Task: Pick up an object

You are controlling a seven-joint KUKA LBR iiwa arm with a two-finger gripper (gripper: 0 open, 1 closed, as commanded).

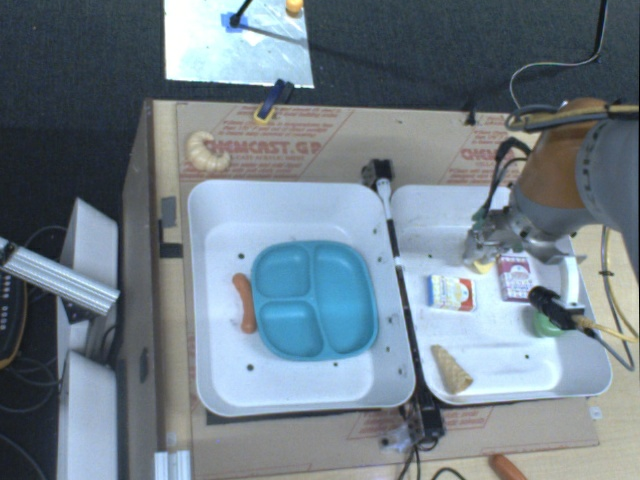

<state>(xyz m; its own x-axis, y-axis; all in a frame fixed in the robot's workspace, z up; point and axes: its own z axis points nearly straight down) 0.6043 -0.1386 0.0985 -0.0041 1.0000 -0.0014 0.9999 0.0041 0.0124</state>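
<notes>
my claw [485,246] hangs low in the right bin [440,203], near its back wall, right over a small yellow piece [484,265]. i cannot tell how it is set. just beside sit a red box [515,277] and a yellow-and-white packet [451,292]; a cone [452,368] lies nearer the front.

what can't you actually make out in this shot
- Gripper in the camera view: the arm's wrist covers it, so open or shut is unclear.
- Yellow item beneath the gripper: mostly hidden, identity unclear.
- Red box and small carton: print too small to read.
- Orange object: cut off by the bottom edge.
</notes>
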